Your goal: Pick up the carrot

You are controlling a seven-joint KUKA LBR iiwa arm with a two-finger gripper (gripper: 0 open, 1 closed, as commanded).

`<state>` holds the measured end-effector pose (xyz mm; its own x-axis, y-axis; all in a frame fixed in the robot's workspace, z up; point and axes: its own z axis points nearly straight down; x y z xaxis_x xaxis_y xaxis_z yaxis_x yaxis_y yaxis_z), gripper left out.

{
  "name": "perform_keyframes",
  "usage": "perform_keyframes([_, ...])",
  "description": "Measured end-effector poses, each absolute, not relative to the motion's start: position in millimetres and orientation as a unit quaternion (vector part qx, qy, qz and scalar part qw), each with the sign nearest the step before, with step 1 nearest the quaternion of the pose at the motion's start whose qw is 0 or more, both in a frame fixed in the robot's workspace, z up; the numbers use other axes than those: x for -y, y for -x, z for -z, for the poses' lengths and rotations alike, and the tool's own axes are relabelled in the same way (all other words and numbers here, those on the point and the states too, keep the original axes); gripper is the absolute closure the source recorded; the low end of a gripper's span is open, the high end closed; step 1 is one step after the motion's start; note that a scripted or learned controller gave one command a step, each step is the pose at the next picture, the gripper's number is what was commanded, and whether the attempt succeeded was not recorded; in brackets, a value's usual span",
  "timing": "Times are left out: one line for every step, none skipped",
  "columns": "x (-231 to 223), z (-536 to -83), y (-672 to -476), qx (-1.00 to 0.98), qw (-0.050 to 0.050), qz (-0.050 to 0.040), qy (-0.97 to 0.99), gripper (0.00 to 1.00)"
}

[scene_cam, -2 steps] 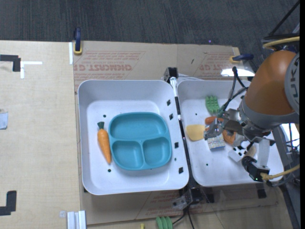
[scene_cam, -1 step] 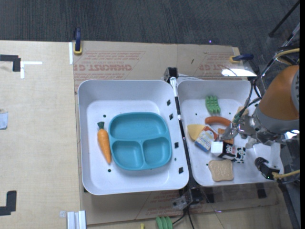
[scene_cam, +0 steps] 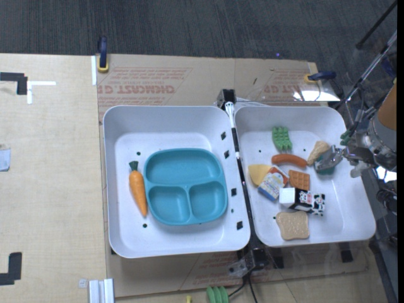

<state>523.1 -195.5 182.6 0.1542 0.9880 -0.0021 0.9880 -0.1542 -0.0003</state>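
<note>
The reach has hardly begun: the gripper [scene_cam: 328, 161] hovers over the right bin [scene_cam: 353, 229], and I cannot tell its jaw state. The next move likely calls for crossing to the left bin [scene_cam: 117, 232], where the carrot [scene_cam: 138, 190] lies beside the blue tray [scene_cam: 187, 185], long axis near-to-far, leafy end pointing away.

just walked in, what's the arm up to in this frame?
The job is to pick up the carrot, which lies in the left bin, just left of the blue divided tray, untouched. The gripper is over the far right side of the right bin, near a wedge-shaped toy and well away from the carrot. Other toy foods lie scattered in that bin. No pick has started yet.
</note>
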Motion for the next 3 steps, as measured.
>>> perform_keyframes([204.2,-121.8,-564.0,-0.637,0.0,0.0011,-0.771,0.0])
perform_keyframes([212.0,-130.9,-610.9,-0.649,0.001,0.0004,-0.761,0.0])
perform_keyframes([209.1,-113.8,-632.8,-0.591,-0.002,-0.0023,-0.807,0.0])
